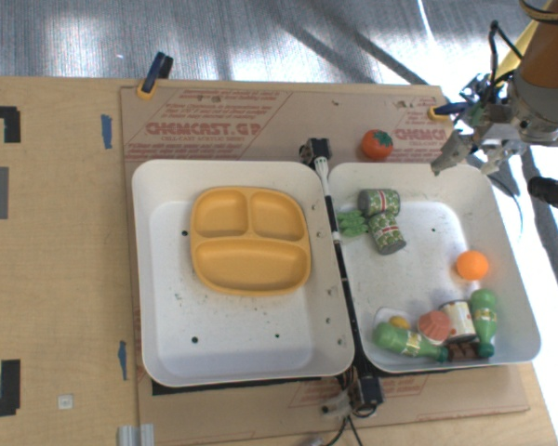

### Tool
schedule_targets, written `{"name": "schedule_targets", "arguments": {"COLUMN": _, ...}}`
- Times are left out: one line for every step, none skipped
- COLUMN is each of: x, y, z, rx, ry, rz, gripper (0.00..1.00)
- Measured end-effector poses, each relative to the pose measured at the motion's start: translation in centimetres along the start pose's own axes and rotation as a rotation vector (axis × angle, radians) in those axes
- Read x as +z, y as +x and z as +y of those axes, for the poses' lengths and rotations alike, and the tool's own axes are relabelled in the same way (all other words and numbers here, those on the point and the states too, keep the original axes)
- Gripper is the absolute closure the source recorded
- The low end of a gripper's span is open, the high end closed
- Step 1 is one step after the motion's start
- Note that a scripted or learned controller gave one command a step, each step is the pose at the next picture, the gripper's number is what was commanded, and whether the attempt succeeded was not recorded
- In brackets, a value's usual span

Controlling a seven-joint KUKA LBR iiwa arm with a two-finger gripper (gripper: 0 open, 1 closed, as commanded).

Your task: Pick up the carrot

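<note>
L bin [158, 342]: white, shallow; one yellow plate [250, 240] w/ 3 parts is set in it, toward the back. Small dark specks are seen on the bin floor.

R bin [511, 249]: white, shallow, just beside the L bin; many toys are kept in it.

R bin, back left: 2 small green cans [383, 217] are laid touching each other, both tipped over. A green toy [352, 224] is laid against them, next to the wall shared w/ the L bin.

R bin, right side: an orange ball [471, 266] is seen by itself, apart from the rest.

R bin, front: a heap is made of a green bottle [410, 342] on its side, a pink-red round toy [434, 324], a small can [461, 320] and a 2nd green bottle [484, 312]. All are packed close and touching.

Carrot: can't be told for sure. A small yellow-orange bit [397, 322] is tucked by the lying green bottle in the front heap; that may be it.

Outside the bins: a red-orange toy tomato [377, 144] w/ a green top is set on the cardboard sheet [214, 124], just behind the R bin.

Gripper [467, 163]: held over the back right corner of the R bin, well apart from the front heap. Its fingers [444, 161] are spread wide; nothing is held between them.

Arm [544, 54]: brought in from the top right.
</note>
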State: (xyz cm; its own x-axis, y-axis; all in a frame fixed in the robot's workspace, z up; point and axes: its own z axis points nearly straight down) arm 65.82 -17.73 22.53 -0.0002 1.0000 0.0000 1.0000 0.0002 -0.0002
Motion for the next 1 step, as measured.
{"name": "schedule_targets", "arguments": {"x": 12.98, "y": 4.61, "z": -3.34, "rx": -0.03, "ry": 0.001, "rz": 0.001, "gripper": 0.0}}
